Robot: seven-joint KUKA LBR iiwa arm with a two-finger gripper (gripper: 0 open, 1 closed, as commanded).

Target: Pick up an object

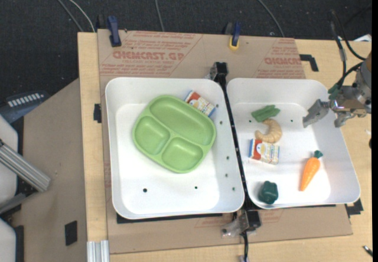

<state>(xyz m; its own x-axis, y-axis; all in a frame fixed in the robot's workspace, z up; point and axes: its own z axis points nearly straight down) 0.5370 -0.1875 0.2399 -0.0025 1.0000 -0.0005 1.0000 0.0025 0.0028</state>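
The right bin (336,154) holds several toy foods: an orange carrot (309,173), a tan croissant (271,131), a green pea pod (264,113), a small printed carton (263,151) and a dark green pepper (268,192). My gripper (328,116) hangs over the right bin's far right side, above and right of the carrot. It is open and nothing sits between its fingers. One grey finger (313,114) points left toward the pea pod.
The left bin (118,154) holds a light green divided plate (175,133), with a second small carton (200,103) tucked at its far edge. A raised divider (231,137) separates the bins. Cables (348,48) trail near the arm at right.
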